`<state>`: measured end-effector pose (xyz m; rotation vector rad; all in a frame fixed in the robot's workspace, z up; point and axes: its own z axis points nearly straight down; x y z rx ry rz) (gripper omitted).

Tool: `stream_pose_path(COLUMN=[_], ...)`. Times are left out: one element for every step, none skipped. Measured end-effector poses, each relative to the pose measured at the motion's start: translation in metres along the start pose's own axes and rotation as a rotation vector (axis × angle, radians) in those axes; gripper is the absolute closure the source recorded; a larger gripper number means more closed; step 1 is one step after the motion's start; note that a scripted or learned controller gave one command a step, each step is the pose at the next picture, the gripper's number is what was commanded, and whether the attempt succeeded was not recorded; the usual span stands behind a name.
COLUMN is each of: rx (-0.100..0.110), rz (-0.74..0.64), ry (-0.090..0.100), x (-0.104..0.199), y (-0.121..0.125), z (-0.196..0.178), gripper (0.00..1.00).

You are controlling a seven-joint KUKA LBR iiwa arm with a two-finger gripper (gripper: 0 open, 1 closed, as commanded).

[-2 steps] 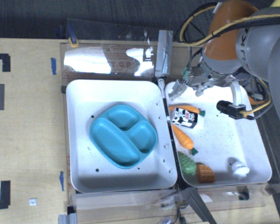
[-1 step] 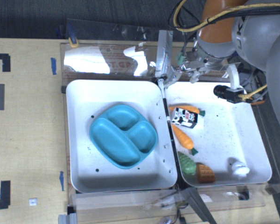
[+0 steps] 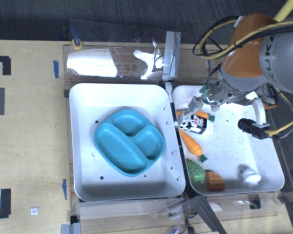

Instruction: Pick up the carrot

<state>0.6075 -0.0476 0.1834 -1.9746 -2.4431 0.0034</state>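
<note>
**Two bins, carrot lying loose**

You are looking at the left bin (image 3: 83, 106) carrying a blue tray (image 3: 129, 141). The arm (image 3: 256, 48) is hanging over the right bin (image 3: 263, 155). The carrot (image 3: 191, 143) is lying near that bin's left wall, below the gripper (image 3: 201, 103), untouched. You cannot tell how its jaws are standing.

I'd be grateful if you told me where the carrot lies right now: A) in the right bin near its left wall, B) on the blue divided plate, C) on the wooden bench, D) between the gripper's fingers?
A: the carrot lies on the right bin floor by its left wall, below the gripper.
</note>
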Motion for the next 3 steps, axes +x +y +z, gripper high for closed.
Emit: stream_pose_path(rx=[0.004, -0.012, -0.007], rz=[0.008, -0.146, -0.085], ry=[0.001, -0.008, -0.001], x=[-0.063, -0.04, -0.052], y=[-0.051, -0.072, -0.004], z=[0.076, 0.095, 0.038], gripper=[0.0, 0.0, 0.0])
